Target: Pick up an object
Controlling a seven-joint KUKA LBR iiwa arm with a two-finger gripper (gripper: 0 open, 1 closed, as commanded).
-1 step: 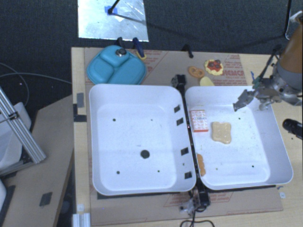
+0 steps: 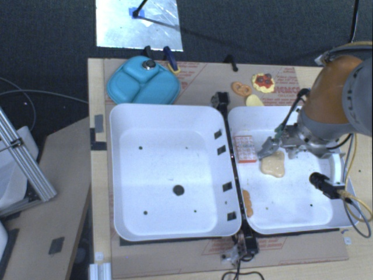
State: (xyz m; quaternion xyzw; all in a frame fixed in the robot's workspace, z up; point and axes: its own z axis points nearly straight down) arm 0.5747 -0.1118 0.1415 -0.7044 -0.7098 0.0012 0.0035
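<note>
White bins sit side by side; the right bin (image 2: pixel 326 217) holds the grey arm's gripper (image 2: pixel 274 147), poised just above a pale yellow piece (image 2: pixel 273 166). Whether its fingers grip anything, I cannot tell.

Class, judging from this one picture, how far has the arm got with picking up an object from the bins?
Done: the arm has reached into the right bin, and its gripper sits low beside the pale cream object. In hand: nothing can be seen between its fingers; the cream object lies on the bin floor. Left: closing on an object and lifting it clear. The red-and-white card and the small brown piece lie untouched.
</note>
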